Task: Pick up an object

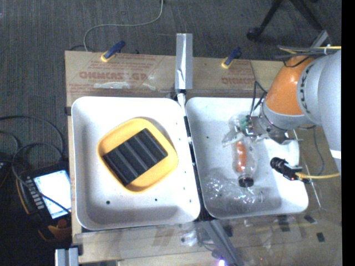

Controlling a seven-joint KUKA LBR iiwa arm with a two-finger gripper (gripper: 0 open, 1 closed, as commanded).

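Observation:
A clear plastic bottle (242,157) with orange contents and a dark cap lies lengthwise in the right bin (213,132), cap toward the front. My gripper (249,125) is low over the bottle's far end, at the tip of the grey arm with its orange band (285,96). Whether it touches the bottle is hidden by glare and clear plastic. A yellow block with a black ribbed top (137,154) rests in the middle of the left bin (89,121).
Crumpled clear film (222,188) lies in the front of the right bin. A black plug on a yellow cable (282,167) hangs over the bin's right side. A metal post (183,60) stands behind the divider between the bins.

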